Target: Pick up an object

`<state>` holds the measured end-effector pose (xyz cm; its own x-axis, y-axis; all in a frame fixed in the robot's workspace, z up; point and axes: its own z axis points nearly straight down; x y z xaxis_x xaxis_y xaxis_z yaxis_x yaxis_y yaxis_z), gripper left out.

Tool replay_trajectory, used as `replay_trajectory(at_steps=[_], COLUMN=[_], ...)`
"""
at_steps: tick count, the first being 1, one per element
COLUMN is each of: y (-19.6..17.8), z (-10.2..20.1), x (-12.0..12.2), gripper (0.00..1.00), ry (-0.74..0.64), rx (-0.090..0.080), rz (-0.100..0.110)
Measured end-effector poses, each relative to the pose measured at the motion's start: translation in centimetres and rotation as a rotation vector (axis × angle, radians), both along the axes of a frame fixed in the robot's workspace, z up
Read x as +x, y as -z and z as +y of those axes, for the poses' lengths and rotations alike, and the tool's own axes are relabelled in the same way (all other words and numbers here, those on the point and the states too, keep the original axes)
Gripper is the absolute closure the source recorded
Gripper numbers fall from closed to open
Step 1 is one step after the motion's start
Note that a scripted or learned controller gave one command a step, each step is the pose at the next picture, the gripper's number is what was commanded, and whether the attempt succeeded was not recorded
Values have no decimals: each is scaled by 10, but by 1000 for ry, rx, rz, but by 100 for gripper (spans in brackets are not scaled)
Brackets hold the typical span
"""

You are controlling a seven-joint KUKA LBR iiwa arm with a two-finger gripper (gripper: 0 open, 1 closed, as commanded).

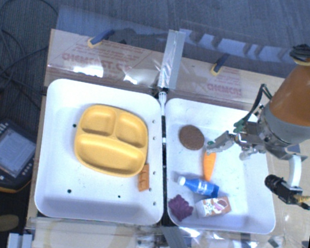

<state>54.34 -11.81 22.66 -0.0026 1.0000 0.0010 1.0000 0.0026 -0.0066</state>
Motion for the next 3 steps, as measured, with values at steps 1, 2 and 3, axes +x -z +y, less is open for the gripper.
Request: replay_trajectory(at_steps=[1,2,3], y=[138,130,4], z=[-25,-25,41], x=[29,28,-32], gripper=[0,100,100], ry=[25,26,7], rx=[-4,-2,-1], rz=[-13,-11,1])
